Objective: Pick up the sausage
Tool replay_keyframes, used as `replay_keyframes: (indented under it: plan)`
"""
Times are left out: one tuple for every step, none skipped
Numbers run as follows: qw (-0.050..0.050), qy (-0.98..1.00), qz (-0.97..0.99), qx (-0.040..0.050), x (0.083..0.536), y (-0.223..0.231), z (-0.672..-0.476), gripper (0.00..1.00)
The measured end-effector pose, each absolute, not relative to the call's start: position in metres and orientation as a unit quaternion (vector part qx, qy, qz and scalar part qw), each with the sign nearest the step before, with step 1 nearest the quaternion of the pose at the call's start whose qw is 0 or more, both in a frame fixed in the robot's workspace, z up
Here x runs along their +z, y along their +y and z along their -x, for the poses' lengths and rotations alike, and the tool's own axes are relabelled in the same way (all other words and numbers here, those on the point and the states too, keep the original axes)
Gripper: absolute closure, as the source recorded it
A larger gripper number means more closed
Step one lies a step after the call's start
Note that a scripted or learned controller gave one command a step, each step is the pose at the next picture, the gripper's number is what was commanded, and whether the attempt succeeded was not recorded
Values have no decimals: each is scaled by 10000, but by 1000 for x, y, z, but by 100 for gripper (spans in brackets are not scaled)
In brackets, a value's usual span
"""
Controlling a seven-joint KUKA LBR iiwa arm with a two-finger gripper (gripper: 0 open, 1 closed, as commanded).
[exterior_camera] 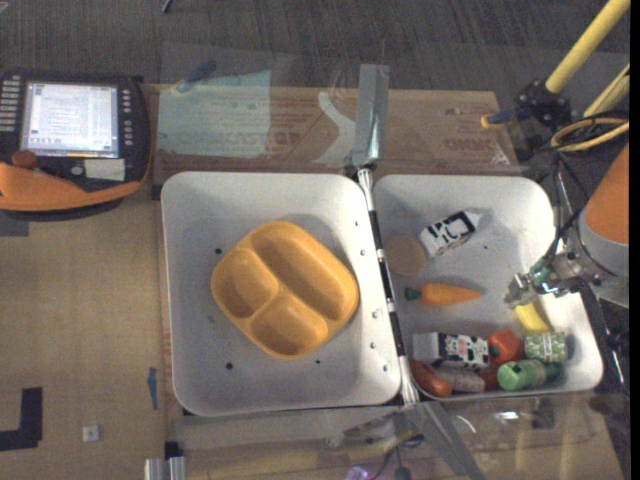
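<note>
Two bins: left bin (190,208) carries a yellow divided tray (285,288); right bin (500,193) carries the clutter.
Gripper: gripper (530,290) hangs at the right side of the right bin, just above a yellow item (533,317).
Jaws: too small and blurred, cannot tell.
Sausage: sausage (431,377) lies at the right bin's lower left corner, reddish, well apart from the gripper.
Neighbours: carrot (449,293) mid-bin, milk carton (449,232) above it, green item (522,373) lower right.

Both bins (190,228) look like smooth matt white plastic, nothing shiny. The divided plate (285,288) in the left one is seen as smooth orange-yellow plastic with a soft sheen. The sausage (432,379) at the right bin's near edge looks glossy, the carrot (450,293) duller. Bench (80,308) reads as matt brown board.
</note>
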State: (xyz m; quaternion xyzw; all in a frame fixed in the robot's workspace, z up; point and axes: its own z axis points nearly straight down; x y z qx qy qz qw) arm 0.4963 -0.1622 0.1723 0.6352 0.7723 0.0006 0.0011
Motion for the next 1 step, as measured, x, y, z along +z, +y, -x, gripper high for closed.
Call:
replay_keyframes:
  plan:
    - [10,7721,-6355,5,172,-163,-496,0]
